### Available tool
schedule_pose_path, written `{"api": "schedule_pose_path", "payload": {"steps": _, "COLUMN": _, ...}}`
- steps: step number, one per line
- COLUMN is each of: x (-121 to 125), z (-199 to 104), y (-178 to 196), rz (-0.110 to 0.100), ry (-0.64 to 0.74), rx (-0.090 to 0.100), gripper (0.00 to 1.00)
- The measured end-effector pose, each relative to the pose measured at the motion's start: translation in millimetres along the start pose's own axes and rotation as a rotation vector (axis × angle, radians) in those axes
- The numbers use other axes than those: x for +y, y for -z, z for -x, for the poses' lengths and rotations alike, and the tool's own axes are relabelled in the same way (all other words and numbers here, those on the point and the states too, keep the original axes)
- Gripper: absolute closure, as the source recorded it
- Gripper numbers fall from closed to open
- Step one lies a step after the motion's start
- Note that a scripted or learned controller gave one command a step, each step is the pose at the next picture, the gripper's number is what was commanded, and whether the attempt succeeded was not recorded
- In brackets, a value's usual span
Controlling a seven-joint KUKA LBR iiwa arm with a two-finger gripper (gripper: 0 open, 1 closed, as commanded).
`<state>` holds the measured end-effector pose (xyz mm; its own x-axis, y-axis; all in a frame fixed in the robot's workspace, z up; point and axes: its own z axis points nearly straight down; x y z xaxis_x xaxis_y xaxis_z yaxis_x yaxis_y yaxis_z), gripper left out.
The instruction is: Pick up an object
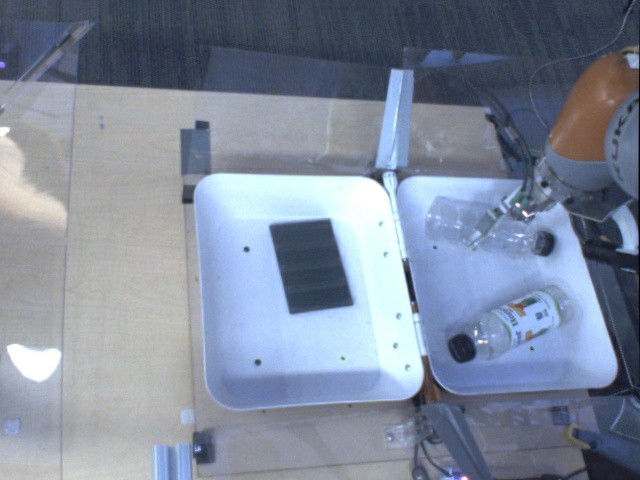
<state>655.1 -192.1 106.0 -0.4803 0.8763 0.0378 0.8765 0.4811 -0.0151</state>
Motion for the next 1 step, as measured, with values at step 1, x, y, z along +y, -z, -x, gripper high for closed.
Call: {"api": "schedule_pose_path", "payload": {"steps": 1, "x": 14.7, "z": -8.3, "y": -0.2, "rz": -0.022, "ry": 0.088, "rx": -0.037, "gripper": 0.00}}
